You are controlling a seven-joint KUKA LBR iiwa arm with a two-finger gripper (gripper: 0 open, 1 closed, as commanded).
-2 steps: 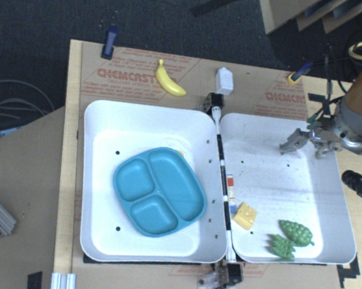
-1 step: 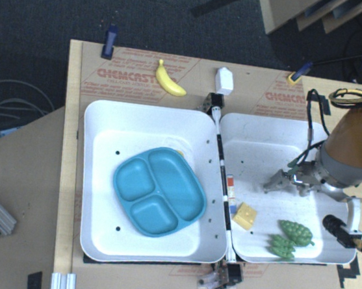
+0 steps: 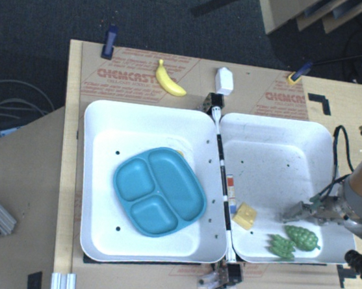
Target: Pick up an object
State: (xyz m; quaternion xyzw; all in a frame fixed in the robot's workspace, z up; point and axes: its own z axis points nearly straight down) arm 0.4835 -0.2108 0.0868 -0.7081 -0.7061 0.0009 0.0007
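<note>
In the right bin (image 3: 280, 136) lie a small yellow block (image 3: 245, 216) near its left wall, and two green toy vegetables at the front: a bumpy one (image 3: 302, 237) and a leafy one (image 3: 281, 246). My gripper (image 3: 297, 213) reaches in from the right, low over the bin floor just above the bumpy green piece. Nothing shows between its fingers. A blue divided plate (image 3: 158, 190) rests in the left bin (image 3: 103, 137).
A yellow toy banana (image 3: 168, 81) lies on the cardboard behind the left bin. A white clip (image 3: 224, 80) and a black clamp sit at the seam between the bins. A black cable curves along the right bin's far right side.
</note>
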